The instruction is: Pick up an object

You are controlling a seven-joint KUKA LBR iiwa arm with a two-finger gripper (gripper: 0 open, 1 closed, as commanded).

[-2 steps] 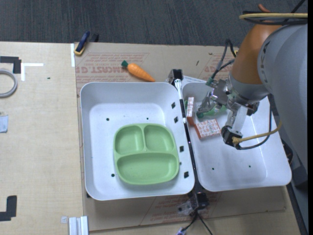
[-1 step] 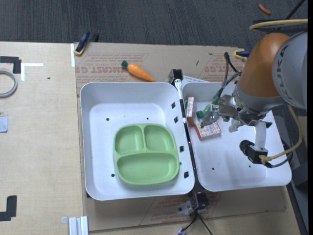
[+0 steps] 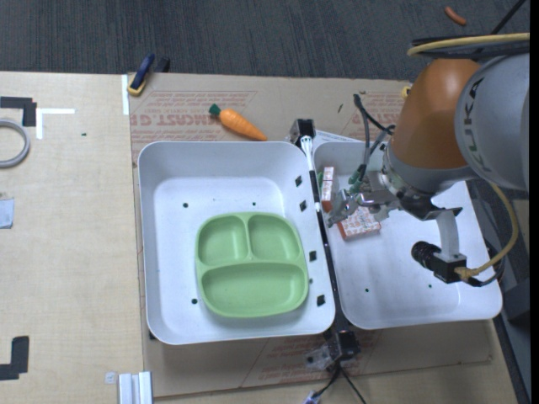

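Observation:
My gripper [image 3: 354, 204] hangs low over the upper left part of the right bin [image 3: 421, 305], under the grey and orange wrist. A small red-and-white patterned box [image 3: 362, 225] lies tilted on the bin floor right below and touching the gripper's tip. Whether the box sits between the fingertips is hidden by the wrist. A thin red-and-white packet [image 3: 327, 183] stands against the bin's left wall, just left of the gripper.
The left bin [image 3: 168, 183] holds a green divided plate [image 3: 251, 264]. A toy carrot [image 3: 239, 123] lies on the cardboard behind the bins. A blue and yellow tool [image 3: 141, 72] rests at the cardboard's back left corner. A black cable fitting [image 3: 436, 262] hangs off the arm over the right bin.

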